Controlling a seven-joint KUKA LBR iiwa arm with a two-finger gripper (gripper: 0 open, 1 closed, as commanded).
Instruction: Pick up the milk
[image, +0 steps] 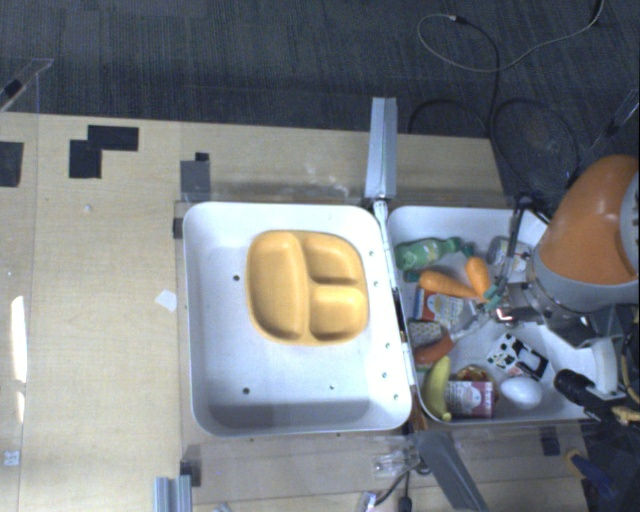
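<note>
Reaching in from the right, the grey arm with its orange band (600, 225) hangs over the right-hand shallow white bin (408, 228), and its two-finger gripper (497, 300) sits low among the clutter there. Whether that gripper is released or clenched cannot be told; the tip is small and muddled against the objects beneath it, and nothing is plainly seen caught in it.

Taking the yellow banana (436, 385) at the near-left corner of this bin as the landmark: the small red-and-white milk carton (472, 393) lies just beside the banana on its right, touching or nearly so, close to the bin's near wall. Right of the carton rests a white egg-shaped object (520, 390). Above the egg, further from the banana, is a black-and-white patterned piece (512, 352). Directly beyond the banana, toward the far wall, lie a reddish item (432, 350), a printed packet (428, 330), then an orange carrot (447, 284), and past that a green leafy vegetable toy (428, 250). A second orange piece (479, 274) stands up-right of the carrot, next to the gripper.

Left of the banana, across the divider, the left-hand white bin (215, 330) holds a yellow plastic tray with three compartments (305, 286), resting toward that bin's far side, well apart from the banana.
</note>
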